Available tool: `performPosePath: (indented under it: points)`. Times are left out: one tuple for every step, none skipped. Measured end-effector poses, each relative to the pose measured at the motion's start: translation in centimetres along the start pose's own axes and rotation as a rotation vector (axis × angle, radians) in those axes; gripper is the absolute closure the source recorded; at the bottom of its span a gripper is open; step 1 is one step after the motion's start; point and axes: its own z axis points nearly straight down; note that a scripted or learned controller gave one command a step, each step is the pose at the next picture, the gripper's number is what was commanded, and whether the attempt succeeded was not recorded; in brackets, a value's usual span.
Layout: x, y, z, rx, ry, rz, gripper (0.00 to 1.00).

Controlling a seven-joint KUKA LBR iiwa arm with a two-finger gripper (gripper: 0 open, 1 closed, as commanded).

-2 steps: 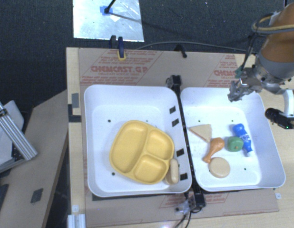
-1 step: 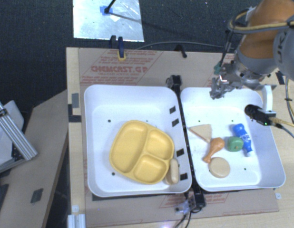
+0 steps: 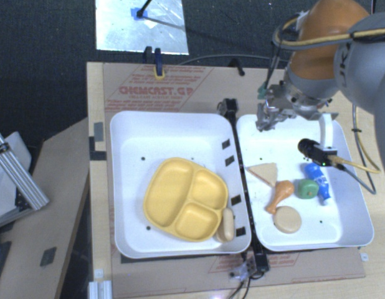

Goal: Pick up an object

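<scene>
Toy food (image 3: 284, 198) lies in the right bin (image 3: 351, 232); the pincer (image 3: 265, 123) hangs over that bin's far left corner, grip state I cannot tell. Red "CHEMCAST GP" (image 3: 156, 91) reads on the brown sheet covering the desk (image 3: 68, 161)

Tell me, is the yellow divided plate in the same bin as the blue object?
No, the yellow plate lies in the left bin; the blue object is in the right bin.

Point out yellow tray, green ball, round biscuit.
yellow tray (image 3: 180, 195), camera view, centre divider.
green ball (image 3: 307, 189), camera view, top middle.
round biscuit (image 3: 287, 219), camera view, flat face centre.
</scene>
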Motion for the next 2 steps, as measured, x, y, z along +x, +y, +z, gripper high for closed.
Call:
performPosePath:
  points:
    - [4.4,0.3,-0.1,-0.001,0.000,0.000,1.00]
    - [9.9,0.3,-0.7,-0.001,0.001,-0.001,1.00]
